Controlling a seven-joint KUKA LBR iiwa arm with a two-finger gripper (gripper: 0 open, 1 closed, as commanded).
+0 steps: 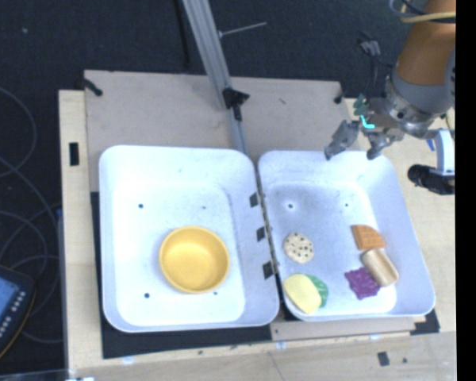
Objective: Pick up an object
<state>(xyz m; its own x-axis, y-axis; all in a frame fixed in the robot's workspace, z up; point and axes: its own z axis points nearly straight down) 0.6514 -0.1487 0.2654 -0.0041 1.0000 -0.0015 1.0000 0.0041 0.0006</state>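
My gripper (pixel 357 145) hangs over the far rim of the right bin (pixel 333 163), its two fingers spread apart and nothing between them. Well in front of it, near the bin's front, lie a speckled cookie (pixel 299 248), an orange wedge (pixel 366 235), a tan cylinder (pixel 379 266), a purple clump (pixel 362 283) and a yellow-green round piece (pixel 304 292). A yellow bowl (pixel 193 259) sits in the left bin (pixel 127 213).
A grey metal post (pixel 210 50) slants up from the bench behind the gap between the bins. Black clips (pixel 262 232) line the seam where the bins meet. A tablet (pixel 0 308) lies off the bench at far left.
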